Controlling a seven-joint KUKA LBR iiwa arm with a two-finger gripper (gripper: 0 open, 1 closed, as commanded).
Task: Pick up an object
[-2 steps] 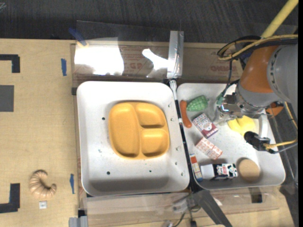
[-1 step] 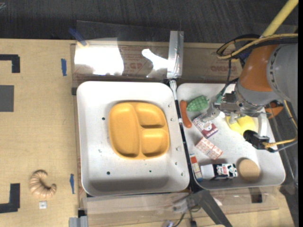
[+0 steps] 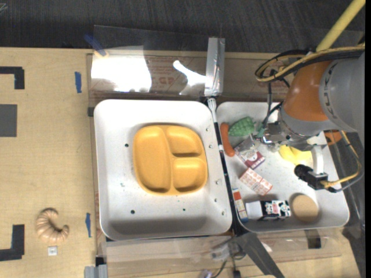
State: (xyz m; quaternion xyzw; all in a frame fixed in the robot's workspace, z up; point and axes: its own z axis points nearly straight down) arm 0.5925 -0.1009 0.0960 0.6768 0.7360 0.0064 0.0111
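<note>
My gripper (image 3: 259, 141) hangs low over the back half of the right bin (image 3: 339, 213), below the grey arm with its orange band (image 3: 307, 97). Directly under and beside it lie a green leafy toy (image 3: 241, 126) and a crumpled pink-and-clear packet (image 3: 250, 154). An orange carrot-like piece (image 3: 226, 139) rests along the bin's left wall. A yellow item (image 3: 291, 153) sits partly hidden under the wrist. Nearer the front are a red-and-white checked box (image 3: 255, 182), a black-and-white toy (image 3: 273, 209), a small carton (image 3: 251, 209) and a tan ball (image 3: 304, 207).
The left bin (image 3: 110, 155) holds a yellow divided plate (image 3: 170, 157). A coiled tan toy (image 3: 51, 225) lies on the bench at the front left. Cables and a black connector (image 3: 307, 174) dangle off the wrist over the right bin. A metal divider (image 3: 215, 65) stands behind the bins.
</note>
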